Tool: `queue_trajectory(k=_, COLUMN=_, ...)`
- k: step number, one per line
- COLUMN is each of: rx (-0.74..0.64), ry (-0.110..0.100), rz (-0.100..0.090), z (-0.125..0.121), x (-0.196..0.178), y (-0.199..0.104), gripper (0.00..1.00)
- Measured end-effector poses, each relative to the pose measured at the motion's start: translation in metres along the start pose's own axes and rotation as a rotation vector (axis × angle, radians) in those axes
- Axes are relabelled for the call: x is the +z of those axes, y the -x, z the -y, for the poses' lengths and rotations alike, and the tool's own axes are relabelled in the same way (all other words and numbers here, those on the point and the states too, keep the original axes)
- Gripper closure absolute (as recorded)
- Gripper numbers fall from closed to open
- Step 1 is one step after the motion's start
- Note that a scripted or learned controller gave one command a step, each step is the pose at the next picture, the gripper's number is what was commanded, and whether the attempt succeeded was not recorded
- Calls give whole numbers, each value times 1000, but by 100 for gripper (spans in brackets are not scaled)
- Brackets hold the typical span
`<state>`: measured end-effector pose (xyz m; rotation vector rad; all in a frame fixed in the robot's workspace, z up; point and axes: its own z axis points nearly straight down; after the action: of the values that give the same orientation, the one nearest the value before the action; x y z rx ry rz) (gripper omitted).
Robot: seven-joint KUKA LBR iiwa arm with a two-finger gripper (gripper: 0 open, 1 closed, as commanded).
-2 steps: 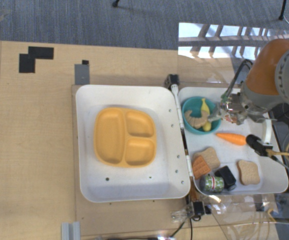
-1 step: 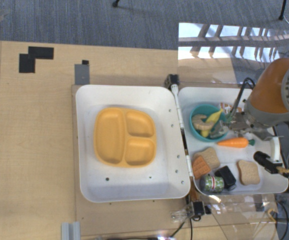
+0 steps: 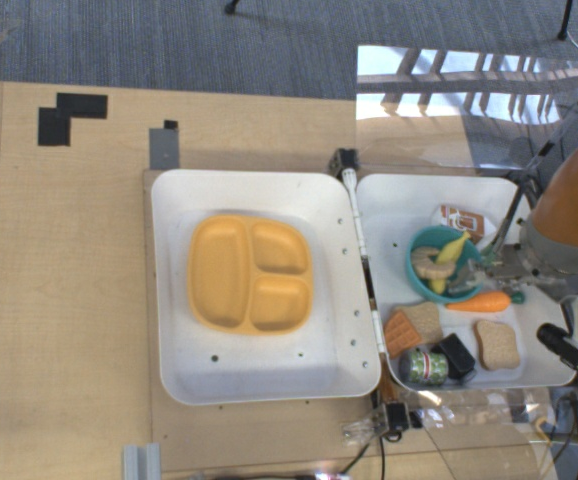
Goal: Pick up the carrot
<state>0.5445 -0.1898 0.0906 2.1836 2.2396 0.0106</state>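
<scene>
Carrot (image 3: 480, 303): smooth tapered orange cone, lying flat in your right bin (image 3: 394, 203), just below the teal bowl (image 3: 424, 276). Gripper (image 3: 499, 268) near its thick end; grip unclear. Left bin (image 3: 174, 268) holds a yellow sectioned plate (image 3: 249, 273).

The grey arm (image 3: 567, 230) reaches in from the right edge, its orange band bulging large at the frame's border with the grey wrist section below it. The gripper (image 3: 501, 271) extends leftward and low from the wrist, a tangle of dark metal parts, its tip blurred and hard to make out.
</scene>
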Motion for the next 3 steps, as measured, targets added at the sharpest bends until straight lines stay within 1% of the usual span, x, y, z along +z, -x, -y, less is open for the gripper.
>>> queue_trajectory(k=1, rx=471, ry=-3, rz=-16, z=-3, x=1, y=7, gripper=0)
queue_trajectory(k=2, rx=535, ry=1, rz=-3, z=52, x=0, y=-9, gripper=0)
queue_trajectory(k=3, rx=534, ry=1, rz=-2, z=52, x=0, y=-9, gripper=0)
